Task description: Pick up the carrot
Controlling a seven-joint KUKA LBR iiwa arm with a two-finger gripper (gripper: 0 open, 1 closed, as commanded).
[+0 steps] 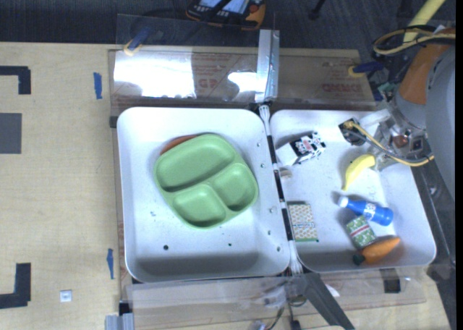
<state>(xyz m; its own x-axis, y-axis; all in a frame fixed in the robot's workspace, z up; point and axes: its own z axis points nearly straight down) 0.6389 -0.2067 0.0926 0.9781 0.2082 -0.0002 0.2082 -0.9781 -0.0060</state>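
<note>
Ok so the carrot (381, 249) is in the right bin (423, 198), tucked into its near right corner almost against the near wall. Its long axis runs roughly along that near edge, tilted a bit so the right end sits slightly further back. The fat orange body is toward the right wall, and the darker stubby end points left toward the middle of the bin. Just beside its left half, on the far side, there's a small green-labelled can (359, 231). Further back again is a blue and white bottle (369, 211) lying on its side. Both have some print on them, but it's way too small for me to read. Same story with the patterned packet (302, 221) by the right bin's left wall, and with the reddish lettering on the cardboard (217, 75) behind the bins, which is washed out by glare. There's also a banana (358, 171) mid-bin and a little black and white toy (307, 146) toward the far left corner. My gripper (391, 140) is up by the far right corner of the right bin, well apart from the carrot. Honestly I can't tell whether it's released or clenched from here. The left bin (137, 234) has 1 green divided plate (206, 179) with 3 compartments.
</note>
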